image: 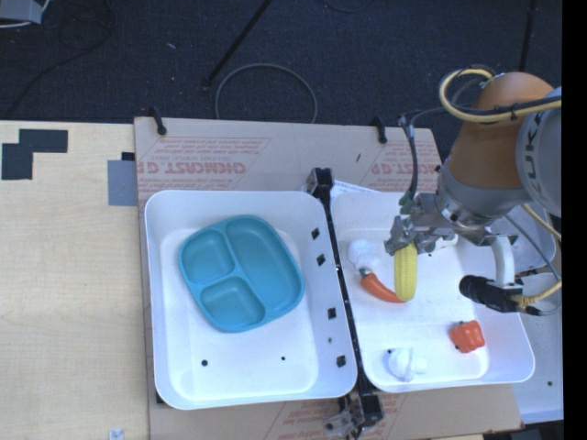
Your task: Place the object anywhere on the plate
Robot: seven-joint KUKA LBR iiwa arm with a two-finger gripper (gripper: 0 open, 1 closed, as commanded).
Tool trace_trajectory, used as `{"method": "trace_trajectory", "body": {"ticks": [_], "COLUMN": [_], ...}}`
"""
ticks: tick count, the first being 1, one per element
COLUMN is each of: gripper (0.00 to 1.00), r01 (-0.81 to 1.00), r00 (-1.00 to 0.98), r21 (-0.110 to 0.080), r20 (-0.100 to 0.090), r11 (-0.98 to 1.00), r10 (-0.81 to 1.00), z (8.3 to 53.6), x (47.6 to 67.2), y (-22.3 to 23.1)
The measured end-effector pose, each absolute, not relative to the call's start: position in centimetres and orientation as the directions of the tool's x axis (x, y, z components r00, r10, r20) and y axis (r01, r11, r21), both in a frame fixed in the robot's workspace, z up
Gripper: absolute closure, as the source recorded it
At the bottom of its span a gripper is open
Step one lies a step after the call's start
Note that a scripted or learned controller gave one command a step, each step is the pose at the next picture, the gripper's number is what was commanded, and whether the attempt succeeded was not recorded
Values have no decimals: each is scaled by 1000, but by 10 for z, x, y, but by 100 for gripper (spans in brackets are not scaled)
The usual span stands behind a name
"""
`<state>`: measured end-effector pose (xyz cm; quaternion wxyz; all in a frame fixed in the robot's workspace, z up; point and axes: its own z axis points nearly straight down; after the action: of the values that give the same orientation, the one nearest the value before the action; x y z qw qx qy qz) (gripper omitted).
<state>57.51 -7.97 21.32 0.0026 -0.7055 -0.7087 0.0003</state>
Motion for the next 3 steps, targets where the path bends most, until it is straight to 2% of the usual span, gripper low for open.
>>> {"method": "trace_trajectory", "body": {"ticks": [1,3], "gripper": [100,100], "r01": [1000,1000], "r00": [-4,-5], "r21": [-6,-2], "r20": [2,2], "r11": [4,5], "r10": [1000,1000], "z": [205,231], "x": [567,545], "y": [-23,87]}}
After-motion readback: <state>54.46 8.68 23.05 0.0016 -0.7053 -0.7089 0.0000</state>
